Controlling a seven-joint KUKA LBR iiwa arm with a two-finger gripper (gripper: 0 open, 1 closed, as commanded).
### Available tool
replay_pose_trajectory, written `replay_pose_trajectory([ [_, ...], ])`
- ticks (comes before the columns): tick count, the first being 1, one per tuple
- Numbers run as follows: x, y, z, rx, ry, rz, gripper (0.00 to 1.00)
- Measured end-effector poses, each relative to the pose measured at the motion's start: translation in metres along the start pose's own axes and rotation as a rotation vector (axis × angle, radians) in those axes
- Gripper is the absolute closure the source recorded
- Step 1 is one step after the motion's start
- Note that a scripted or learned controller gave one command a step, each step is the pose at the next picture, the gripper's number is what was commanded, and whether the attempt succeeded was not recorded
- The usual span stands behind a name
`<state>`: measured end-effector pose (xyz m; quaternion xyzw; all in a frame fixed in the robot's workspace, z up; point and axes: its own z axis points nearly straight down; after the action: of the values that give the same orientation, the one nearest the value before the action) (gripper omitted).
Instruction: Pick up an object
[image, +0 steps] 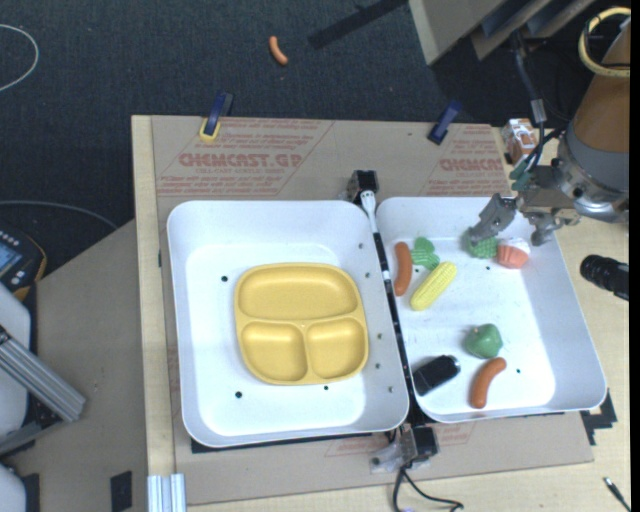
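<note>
My pincer (517, 228) hung over the far part of the right bin (560, 330), near its back wall. Its two fingers (493, 217) were spread apart, one toward the left and one toward the right, with open space between them. Nothing sat between them that I could call held. A small green piece (483, 245) lay just under my left finger, touching or nearly so; I could not tell which. A small orange-pink piece (513, 256) lay just below the gap, a little toward the right finger.

Further left in the same bin lay an orange sausage (402, 267), a green vegetable (426, 251) and a yellow corn cob (434, 285), close together. Nearer the front lay a green pepper (484, 340), a second sausage (487, 382) and a black object (436, 373), all well apart from my pincer.

The left bin (200, 300) held a yellow divided tray (300, 322).
</note>
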<state>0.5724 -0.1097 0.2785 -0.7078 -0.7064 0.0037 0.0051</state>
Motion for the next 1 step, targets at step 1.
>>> replay_pose_trajectory([
  [1, 0.0002, 0.0018, -0.0061, -0.012, -0.001, -0.002, 0.00],
])
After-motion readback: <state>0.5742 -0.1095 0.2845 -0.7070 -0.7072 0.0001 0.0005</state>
